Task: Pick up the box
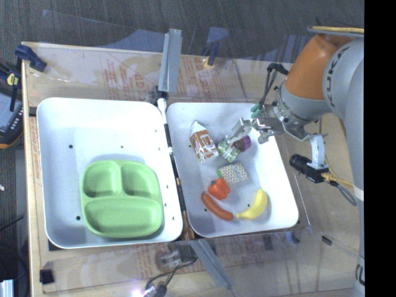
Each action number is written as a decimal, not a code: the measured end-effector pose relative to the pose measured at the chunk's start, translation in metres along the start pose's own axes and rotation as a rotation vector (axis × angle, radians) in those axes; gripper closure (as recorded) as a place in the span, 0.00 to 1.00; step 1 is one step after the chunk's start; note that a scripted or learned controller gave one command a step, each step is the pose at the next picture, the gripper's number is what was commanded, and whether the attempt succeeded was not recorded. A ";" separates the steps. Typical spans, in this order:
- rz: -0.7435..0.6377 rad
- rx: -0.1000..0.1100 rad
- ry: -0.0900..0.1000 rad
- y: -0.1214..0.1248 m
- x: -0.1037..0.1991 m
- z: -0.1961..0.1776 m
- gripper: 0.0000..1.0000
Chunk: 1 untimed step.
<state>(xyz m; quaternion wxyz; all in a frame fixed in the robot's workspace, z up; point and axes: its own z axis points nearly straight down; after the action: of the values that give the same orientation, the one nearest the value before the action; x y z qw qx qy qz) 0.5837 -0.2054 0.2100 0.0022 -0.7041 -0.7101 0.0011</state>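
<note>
Box (233,173) sits approx mid right bin (281,190), w/ a tomato (218,189) just below-left of it & a carton (202,144) up-left. Gripper (247,129) hovers above the box's far side; fingers—can't tell tbh.

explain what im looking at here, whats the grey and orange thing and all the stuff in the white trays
One camera fixed above a bench looks down at a slant. The grey and orange thing is a robot arm reaching in from the right, with a two-finger gripper at its tip. Two shallow white bins sit side by side. The left bin holds a green divided plate. The right bin holds toy food: a small carton, a patterned box, a red pepper, a sausage, a banana and a green and purple item right below the gripper.
</note>
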 end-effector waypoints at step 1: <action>-0.252 -0.010 -0.004 -0.040 -0.005 0.114 0.00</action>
<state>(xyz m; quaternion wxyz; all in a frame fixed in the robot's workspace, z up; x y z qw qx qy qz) 0.5428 -0.2104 0.0962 -0.0029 -0.6093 -0.7929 -0.0014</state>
